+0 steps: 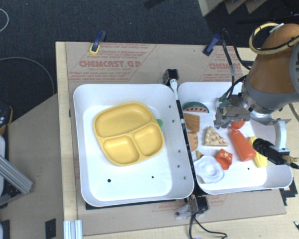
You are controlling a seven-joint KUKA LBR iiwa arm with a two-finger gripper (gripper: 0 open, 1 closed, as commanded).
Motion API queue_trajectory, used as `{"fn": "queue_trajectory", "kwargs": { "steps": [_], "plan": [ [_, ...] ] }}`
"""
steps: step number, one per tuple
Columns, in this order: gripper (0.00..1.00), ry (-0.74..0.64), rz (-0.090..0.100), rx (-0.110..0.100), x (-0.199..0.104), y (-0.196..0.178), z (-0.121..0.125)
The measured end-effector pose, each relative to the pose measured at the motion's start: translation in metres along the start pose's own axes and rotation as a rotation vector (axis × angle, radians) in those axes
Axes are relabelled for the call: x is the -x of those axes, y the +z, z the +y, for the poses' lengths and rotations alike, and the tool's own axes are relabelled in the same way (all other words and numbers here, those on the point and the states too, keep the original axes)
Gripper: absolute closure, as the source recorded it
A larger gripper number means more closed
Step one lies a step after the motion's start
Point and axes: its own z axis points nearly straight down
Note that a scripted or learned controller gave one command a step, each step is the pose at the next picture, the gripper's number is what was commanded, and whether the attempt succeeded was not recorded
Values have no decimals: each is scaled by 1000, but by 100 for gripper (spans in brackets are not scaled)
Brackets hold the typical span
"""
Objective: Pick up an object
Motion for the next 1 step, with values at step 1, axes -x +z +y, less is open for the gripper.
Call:
{"fn": "queue_trajectory", "kwargs": {
  "steps": [1],
  "plan": [
    [100,-2,1,1,-59,-9,21]
  ]
}}
